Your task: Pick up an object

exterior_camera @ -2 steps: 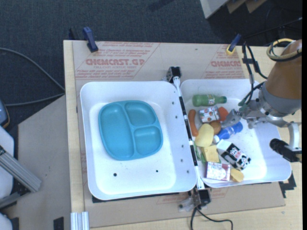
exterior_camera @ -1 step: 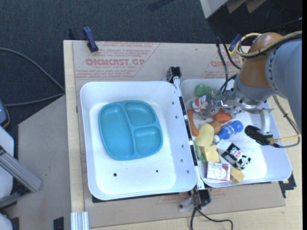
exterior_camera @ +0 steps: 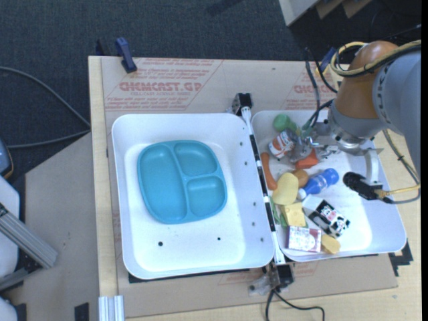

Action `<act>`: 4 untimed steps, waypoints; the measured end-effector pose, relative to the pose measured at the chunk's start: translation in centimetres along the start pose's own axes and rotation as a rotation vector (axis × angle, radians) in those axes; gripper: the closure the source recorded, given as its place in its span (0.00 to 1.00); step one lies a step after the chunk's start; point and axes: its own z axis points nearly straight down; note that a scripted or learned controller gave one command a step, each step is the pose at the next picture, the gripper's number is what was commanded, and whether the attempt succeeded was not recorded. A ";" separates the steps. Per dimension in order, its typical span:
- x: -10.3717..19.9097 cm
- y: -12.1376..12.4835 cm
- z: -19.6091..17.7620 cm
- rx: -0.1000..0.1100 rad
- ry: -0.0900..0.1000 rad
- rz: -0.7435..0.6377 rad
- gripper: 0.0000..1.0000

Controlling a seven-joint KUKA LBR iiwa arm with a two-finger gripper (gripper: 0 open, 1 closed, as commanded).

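Evidently the gripper [exterior_camera: 309, 144] is down among the right bin's [exterior_camera: 384, 229] toys, its grasp unreadable, so nothing is visibly lifted.

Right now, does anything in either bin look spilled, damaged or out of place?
Nothing looks spilled or broken. The toys lie in a loose heap along the right bin's left side, a small box tipped against its near wall. The blue divided tray sits flat but slightly turned in the left bin. The claw is among the toys.
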 end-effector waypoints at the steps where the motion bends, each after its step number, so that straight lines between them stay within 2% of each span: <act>1: 2.6 1.6 0.7 -0.015 -0.002 0.001 1.00; 4: 2.7 1.7 -2.2 -0.018 -0.002 -0.001 1.00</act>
